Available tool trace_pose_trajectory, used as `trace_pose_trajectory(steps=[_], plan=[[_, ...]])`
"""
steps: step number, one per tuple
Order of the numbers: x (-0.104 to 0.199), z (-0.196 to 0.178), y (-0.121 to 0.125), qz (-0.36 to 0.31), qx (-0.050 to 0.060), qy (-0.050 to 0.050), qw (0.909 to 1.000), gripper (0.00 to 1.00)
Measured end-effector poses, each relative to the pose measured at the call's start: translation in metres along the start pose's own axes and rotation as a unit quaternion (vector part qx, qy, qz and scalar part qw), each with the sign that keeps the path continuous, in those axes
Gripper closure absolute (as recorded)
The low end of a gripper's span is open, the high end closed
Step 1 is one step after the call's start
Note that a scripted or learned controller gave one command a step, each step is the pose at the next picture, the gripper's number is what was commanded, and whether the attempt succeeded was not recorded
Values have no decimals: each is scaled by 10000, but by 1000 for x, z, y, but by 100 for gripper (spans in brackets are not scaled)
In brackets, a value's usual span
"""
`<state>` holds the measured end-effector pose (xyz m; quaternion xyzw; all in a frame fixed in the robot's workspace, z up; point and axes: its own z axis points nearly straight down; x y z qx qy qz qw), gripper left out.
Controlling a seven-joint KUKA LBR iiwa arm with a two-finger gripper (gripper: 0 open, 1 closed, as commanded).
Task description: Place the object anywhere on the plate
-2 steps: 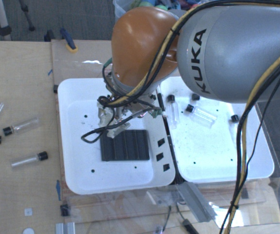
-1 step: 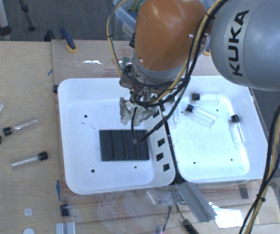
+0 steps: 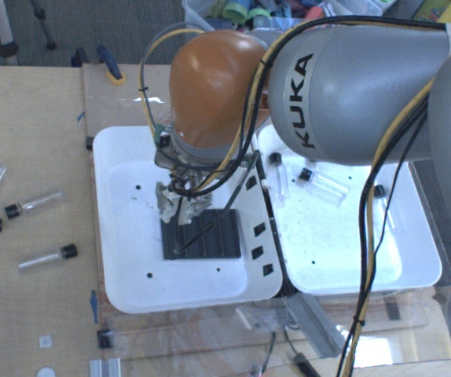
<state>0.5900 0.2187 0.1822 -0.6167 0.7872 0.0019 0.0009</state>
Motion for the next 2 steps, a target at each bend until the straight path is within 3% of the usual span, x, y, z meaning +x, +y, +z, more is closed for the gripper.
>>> trace_pose_trajectory(steps=[1, 2], plan=[[12, 1, 26, -1799, 4, -2, 9837, 100], [9, -72, 70, -3877, 11, -9, 9218, 100]])
